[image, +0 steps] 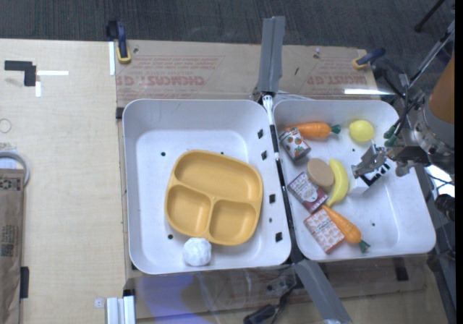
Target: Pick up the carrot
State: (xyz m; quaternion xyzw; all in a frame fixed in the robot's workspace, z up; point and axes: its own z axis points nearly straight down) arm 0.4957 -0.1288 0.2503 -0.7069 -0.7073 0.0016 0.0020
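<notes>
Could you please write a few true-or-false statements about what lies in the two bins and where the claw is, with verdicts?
1. The yellow divided plate lies in the left bin. True.
2. There are two carrots, the upper carrot and the lower carrot, both in the right bin. True.
3. The banana lies on the yellow plate. False: it lies in the right bin, beside a round tan object.
4. The claw grips a carrot. False: it is above the right bin, apart from both carrots.
5. A white ball lies by the plate's near edge. True.
</notes>
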